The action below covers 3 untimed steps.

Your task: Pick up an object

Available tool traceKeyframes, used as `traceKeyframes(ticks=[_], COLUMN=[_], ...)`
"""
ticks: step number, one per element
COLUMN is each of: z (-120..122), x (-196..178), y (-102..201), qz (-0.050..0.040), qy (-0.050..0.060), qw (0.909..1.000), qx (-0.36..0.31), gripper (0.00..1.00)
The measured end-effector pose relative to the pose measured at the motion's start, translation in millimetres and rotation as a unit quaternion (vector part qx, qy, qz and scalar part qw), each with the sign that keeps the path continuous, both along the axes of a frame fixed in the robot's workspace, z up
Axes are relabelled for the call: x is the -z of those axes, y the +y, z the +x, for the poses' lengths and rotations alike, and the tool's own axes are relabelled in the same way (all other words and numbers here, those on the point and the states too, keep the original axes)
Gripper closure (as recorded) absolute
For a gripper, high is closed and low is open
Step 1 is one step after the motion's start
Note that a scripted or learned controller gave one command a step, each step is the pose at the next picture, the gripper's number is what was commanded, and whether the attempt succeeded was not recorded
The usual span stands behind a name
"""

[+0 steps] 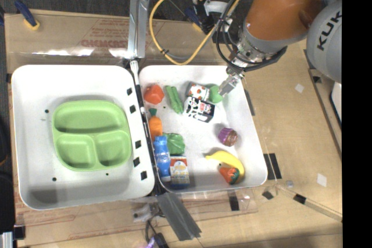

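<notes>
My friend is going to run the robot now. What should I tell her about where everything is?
Gripper: low over the far edge of the right white bin, by the small green toy; I see nothing held.
Things: the black-and-white carton, yellow banana, purple ball, blue bottle and orange round toy all lie in the right bin. The green divided tray sits in the left white bin.
Done: nothing lifted.
Left: grasp one object and lift it.

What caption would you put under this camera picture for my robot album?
Robot arm's gripper hovers over the toy-filled right bin, near a banana, beside the green tray in the left bin.
</notes>
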State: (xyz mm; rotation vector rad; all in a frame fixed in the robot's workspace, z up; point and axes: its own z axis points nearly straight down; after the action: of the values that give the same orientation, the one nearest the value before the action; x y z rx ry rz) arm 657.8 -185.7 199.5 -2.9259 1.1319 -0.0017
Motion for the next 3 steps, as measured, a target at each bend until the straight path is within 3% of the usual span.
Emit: traceKeyframes(ticks=[1, 2, 3], z=[0.2, -43.2, -1.4], x=[-46.6, -22.7, -68.0], y=[92.9, 9.0, 32.2], qz=[-0.0001, -0.0013, -0.0009], qy=[-0.001, 0.001, -0.003], qw=[1.0000, 0.9965, 0.9966], qx=[-0.003, -0.083, -0.082], gripper=[1.00, 1.00, 1.00])
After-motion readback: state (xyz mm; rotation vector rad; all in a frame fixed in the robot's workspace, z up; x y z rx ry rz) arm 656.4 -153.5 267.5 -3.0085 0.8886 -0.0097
